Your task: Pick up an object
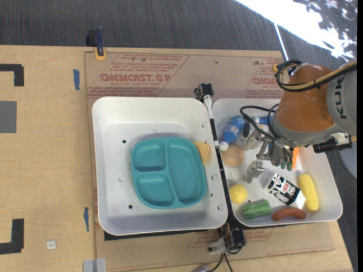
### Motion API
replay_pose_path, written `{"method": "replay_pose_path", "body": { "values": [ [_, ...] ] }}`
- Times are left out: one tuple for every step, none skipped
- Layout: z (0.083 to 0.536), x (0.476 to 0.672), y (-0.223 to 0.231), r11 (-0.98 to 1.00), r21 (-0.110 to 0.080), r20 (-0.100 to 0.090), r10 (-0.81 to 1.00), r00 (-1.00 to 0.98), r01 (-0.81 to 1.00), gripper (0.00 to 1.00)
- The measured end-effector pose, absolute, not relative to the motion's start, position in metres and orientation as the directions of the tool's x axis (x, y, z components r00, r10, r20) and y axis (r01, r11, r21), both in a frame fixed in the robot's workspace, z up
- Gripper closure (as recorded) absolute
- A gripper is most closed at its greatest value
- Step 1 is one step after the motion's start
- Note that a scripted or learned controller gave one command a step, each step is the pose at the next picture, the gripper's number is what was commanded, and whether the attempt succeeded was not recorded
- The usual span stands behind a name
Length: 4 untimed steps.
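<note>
The end effector (260,166), fingers spread and grasping nothing, hangs over the right bin (334,205) between lemon (239,194) and corn cob (308,191), poised to pick.

A tan bench (45,169) is seen from above, with a sheet of printed cardboard (170,75) laid flat over its right part, reaching to the far and near edges of the bench top. Two shallow white bins are set side by side on the cardboard: the left bin (108,152) toward the middle of the bench, the right bin (332,200) touching it and placed toward the right edge. Black tape marks (14,75) are stuck along the left edge, and short blue tape strips (76,79) lie beside the cardboard's left border.
</note>
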<state>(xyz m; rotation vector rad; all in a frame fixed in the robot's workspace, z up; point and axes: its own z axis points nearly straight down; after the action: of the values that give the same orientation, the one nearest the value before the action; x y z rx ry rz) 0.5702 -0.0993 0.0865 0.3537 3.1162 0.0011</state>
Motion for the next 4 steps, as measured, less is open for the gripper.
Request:
{"method": "replay_pose_path", "body": {
  "values": [
    [0.086,0.554,-0.150,1.000,-0.001,-0.004,0.027,-1.000,0.027,0.00],
    [0.084,0.623,-0.150,0.959,-0.002,0.025,0.285,-0.958,0.285,0.00],
    [0.081,0.643,-0.165,0.994,0.007,0.081,0.110,-0.991,0.110,0.00],
    [0.086,0.595,-0.215,0.990,0.000,-0.003,-0.141,-0.990,-0.141,0.00]
  ]
}}
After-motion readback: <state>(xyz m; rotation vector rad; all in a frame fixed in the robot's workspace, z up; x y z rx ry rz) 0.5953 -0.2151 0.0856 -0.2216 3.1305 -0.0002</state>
